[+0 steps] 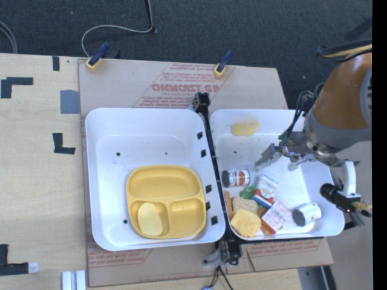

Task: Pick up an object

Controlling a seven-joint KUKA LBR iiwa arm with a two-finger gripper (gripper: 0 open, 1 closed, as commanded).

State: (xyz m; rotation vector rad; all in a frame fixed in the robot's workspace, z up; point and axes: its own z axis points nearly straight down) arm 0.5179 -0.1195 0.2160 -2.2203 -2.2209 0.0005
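A: Pincer state?

B: The grey two-finger pincer [277,156] hangs over the right shallow white plastic bin [275,119]. One grey finger [266,157] slants out to the picture's left, another bit sits near the wrist, so they look spread apart with nothing between them. Touching nothing that I can make out.

A: Objects to pick, relative to it?

B: All below it toward the bin's near edge. Small cylindrical can with red and white label [236,177] lies on its side just below and left of the finger. Past that, a clutter: small green lump [248,192], red-white-blue flat packet [264,197], red and white carton [276,215], yellow waffle-textured round piece [246,223], white cup on its side [308,213] at lower right. A pale yellow flat sponge-like piece [244,128] lies above and left of the pincer, alone.

A: Room to move?

B: Bare bin floor right under the pincer and up toward the far wall. The black divider strip [208,150] between the bins is well to its left. Beyond it, the left white bin [103,162] holds a yellow plastic three-compartment tray [166,183].

A: Anything hard to read?

B: The orange-banded arm [344,101] covers the bin's right wall and is cut off by the frame. The clutter overlaps, so item edges are unclear.
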